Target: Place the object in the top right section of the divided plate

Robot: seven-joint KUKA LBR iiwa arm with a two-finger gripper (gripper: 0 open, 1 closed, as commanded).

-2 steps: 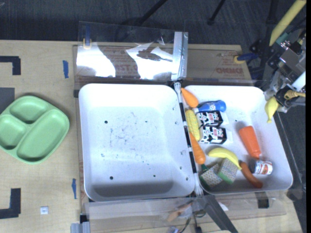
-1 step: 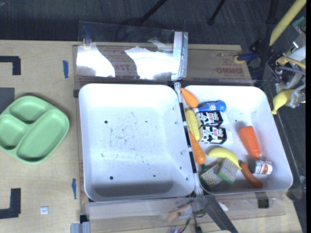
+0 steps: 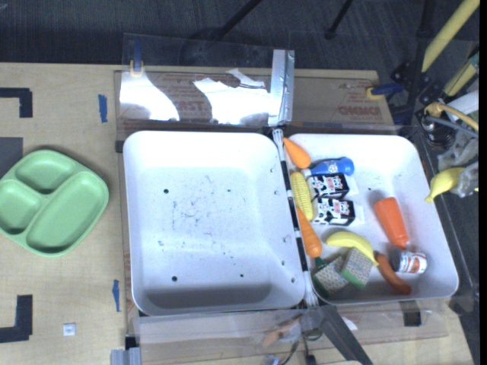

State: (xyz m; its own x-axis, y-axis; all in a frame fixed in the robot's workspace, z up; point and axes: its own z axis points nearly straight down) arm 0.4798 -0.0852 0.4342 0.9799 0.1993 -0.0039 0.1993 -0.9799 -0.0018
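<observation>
Sponge (image 3: 344, 269) lies in right bin (image 3: 426, 173); green divided plate (image 3: 52, 201) left; gripper unseen.

Green divided plate (image 3: 52, 201), 2 white bins (image 3: 202, 147), orange bottle (image 3: 392, 220), yellow banana (image 3: 350, 242).

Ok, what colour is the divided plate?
Light green divided plastic plate, clearest in the camera view.

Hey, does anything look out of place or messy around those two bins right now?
A yellow banana-like item sits outside the right bin's rim. Inside, the corn and a carrot lie crowded against the dividing wall.
</observation>
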